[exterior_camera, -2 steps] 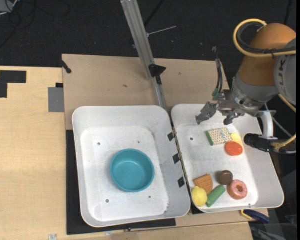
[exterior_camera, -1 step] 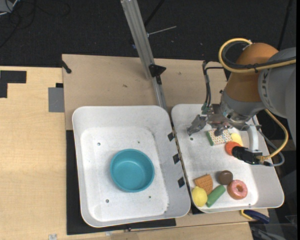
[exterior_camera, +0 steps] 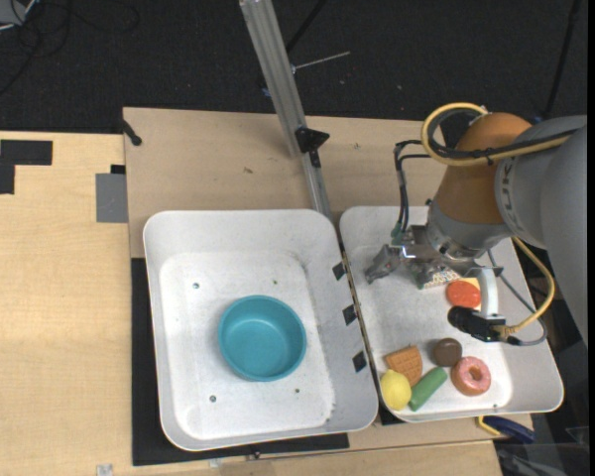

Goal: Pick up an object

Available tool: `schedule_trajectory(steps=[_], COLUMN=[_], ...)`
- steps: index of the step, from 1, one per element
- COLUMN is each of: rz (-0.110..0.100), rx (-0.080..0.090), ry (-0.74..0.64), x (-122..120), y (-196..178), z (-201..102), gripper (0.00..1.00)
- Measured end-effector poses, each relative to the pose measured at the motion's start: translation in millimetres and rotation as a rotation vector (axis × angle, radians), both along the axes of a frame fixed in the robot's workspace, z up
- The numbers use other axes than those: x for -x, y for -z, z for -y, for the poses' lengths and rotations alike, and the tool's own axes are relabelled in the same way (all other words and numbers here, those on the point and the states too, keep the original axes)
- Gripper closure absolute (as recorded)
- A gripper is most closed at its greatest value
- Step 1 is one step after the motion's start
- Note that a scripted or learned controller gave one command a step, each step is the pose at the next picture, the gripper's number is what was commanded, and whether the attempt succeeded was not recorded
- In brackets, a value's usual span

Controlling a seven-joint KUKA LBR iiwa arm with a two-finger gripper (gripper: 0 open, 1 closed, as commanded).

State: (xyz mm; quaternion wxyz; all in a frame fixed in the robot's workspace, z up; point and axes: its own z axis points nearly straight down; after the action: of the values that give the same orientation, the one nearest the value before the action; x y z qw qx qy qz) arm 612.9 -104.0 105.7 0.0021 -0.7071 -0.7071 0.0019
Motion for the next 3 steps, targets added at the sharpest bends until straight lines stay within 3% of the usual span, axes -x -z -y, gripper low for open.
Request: schedule_trajectory(steps=[1,2,3], rz=[0.004,0.005,0.01], rx=[0.0,0.0,0.001], ry=[-0.001,0.001,0.001], x=[0.3,0.2,1.6], y=[15.3,4.6,-57.5], z=[-0.5,0.4,3.5], gripper=[0.0,1.0,1.0])
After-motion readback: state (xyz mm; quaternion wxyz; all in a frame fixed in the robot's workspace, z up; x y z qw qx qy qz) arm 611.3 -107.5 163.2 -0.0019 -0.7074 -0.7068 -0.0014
